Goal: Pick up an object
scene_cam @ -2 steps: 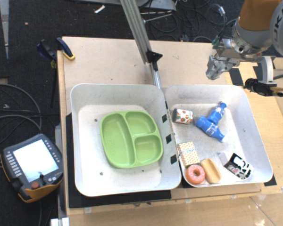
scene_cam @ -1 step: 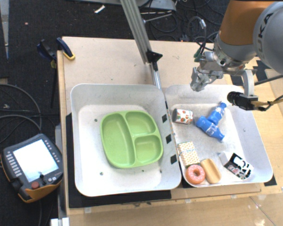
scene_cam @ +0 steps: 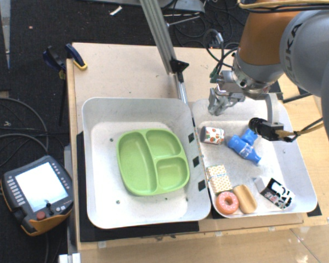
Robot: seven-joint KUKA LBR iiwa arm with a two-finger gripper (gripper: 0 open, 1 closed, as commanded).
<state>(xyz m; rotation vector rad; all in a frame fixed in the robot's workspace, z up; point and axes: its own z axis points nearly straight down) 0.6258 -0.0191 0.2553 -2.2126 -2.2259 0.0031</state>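
Note:
My gripper (scene_cam: 218, 106) hangs over the far left corner of the right bin (scene_cam: 302, 166), fingers pointing down, slightly apart, with nothing between them. Just in front of it lies a small white and orange carton (scene_cam: 212, 135). A blue toy (scene_cam: 245, 146) lies to the carton's right. Toward the bin's near edge sit a waffle-patterned block (scene_cam: 217, 176), a pink donut (scene_cam: 227, 202), a tan bun (scene_cam: 244, 198) and a black and white piece (scene_cam: 277, 193). In the left bin (scene_cam: 94, 147) rests a green divided plate (scene_cam: 152, 161).
A slanted metal pole (scene_cam: 160, 32) ends at the bins' shared far edge. A black cable plug (scene_cam: 266, 129) on the arm hangs over the right bin. A blue and yellow clamp (scene_cam: 71, 56) grips the bench's far left corner. A teach pendant (scene_cam: 37, 193) lies on the floor at left.

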